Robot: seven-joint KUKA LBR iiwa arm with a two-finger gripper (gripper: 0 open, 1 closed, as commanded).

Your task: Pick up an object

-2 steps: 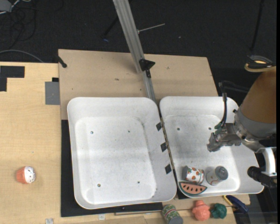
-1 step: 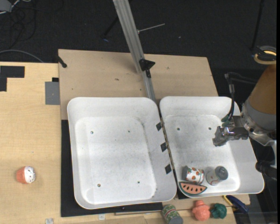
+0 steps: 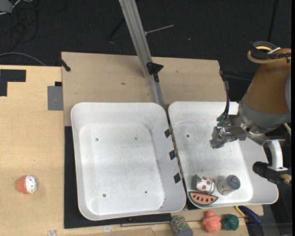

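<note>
My gripper [image 3: 218, 140] hangs over the middle of the right bin [image 3: 199, 117], reaching in from the right, with nothing seen between its fingers. At the bin's front edge lie a small white cup with red and green marks [image 3: 204, 184], a grey round object [image 3: 230, 183] and a watermelon slice toy [image 3: 203, 199]. They sit well in front of the gripper, apart from it.
The left bin [image 3: 118, 161] stands beside the right one, with black clips [image 3: 172, 154] along the shared edge. A metal rail [image 3: 140, 43] slants up behind. Small toys [image 3: 214, 221] lie on the bench in front. An orange ball [image 3: 27, 184] rests far left.
</note>
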